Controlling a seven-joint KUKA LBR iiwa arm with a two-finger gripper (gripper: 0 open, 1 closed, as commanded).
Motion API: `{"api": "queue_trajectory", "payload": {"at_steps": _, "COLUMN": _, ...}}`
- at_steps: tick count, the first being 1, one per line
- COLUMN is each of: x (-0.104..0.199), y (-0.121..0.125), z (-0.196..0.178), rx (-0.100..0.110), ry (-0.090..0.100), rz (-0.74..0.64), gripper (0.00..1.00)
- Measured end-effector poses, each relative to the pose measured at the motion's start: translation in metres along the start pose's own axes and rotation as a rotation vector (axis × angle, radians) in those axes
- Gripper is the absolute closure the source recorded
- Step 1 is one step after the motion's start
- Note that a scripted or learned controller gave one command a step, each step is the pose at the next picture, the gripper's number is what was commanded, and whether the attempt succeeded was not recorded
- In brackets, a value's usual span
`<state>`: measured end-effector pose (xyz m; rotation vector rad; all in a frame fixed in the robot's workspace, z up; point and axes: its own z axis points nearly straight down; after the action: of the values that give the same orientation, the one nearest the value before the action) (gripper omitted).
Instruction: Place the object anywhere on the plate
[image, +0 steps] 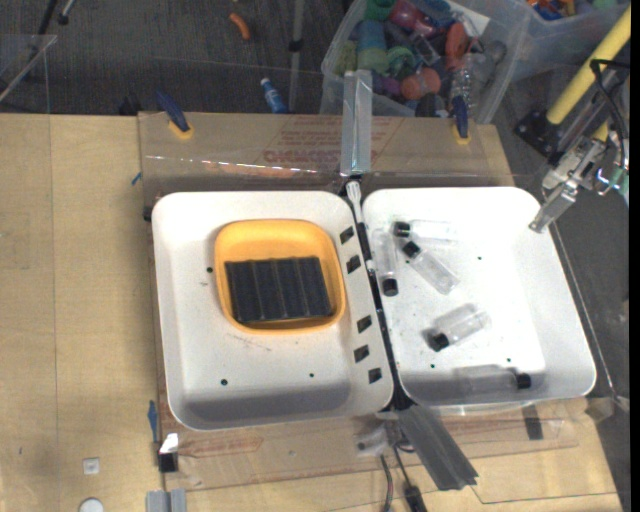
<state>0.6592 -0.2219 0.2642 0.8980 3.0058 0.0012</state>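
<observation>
An orange plate with a dark ridged insert lies in the left bin. Several clear vials with black caps lie in the right bin: one near the bin's middle, two toward the back left, one along the divider, and one by the front wall. My gripper hangs above the right bin's far right corner, well away from the vials and the plate. Nothing shows in its grasp.
A metal divider with black clips runs between the two bins. A clear tub of colourful toys stands behind the bench. Blue clamps hold a plastic sheet at the back.
</observation>
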Motion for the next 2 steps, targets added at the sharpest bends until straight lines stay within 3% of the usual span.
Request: {"api": "queue_trajectory", "payload": {"at_steps": 2, "x": 0.0025, "y": -0.0007, "z": 0.0111, "rx": -0.002, "ry": 0.0, "rz": -0.521, "gripper": 0.0}}
